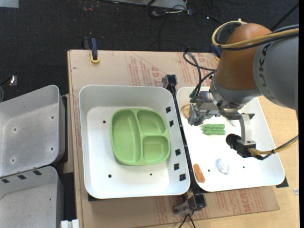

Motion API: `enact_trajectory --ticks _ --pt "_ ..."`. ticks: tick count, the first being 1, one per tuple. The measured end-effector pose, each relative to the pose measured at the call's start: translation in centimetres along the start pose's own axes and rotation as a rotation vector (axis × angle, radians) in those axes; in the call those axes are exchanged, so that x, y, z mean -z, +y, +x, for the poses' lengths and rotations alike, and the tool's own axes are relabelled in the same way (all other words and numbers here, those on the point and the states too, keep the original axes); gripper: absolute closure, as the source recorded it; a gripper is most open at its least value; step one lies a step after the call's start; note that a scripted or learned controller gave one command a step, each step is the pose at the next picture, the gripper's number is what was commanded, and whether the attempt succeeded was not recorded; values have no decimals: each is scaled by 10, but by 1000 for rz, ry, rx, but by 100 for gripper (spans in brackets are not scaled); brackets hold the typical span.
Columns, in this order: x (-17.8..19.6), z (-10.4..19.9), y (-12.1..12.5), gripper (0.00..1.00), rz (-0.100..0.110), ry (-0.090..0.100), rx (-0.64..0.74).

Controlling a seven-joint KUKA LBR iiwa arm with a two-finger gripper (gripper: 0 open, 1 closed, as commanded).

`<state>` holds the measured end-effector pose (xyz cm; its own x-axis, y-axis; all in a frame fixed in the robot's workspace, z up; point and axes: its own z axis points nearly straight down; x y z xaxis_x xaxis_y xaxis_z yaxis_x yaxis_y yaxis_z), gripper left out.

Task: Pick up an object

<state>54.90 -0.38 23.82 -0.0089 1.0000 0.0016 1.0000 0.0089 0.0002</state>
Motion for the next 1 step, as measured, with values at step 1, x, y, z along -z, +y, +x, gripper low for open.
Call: enact_trajectory --ticks 1 --pt "-3 64 -10 100 2 0 0"
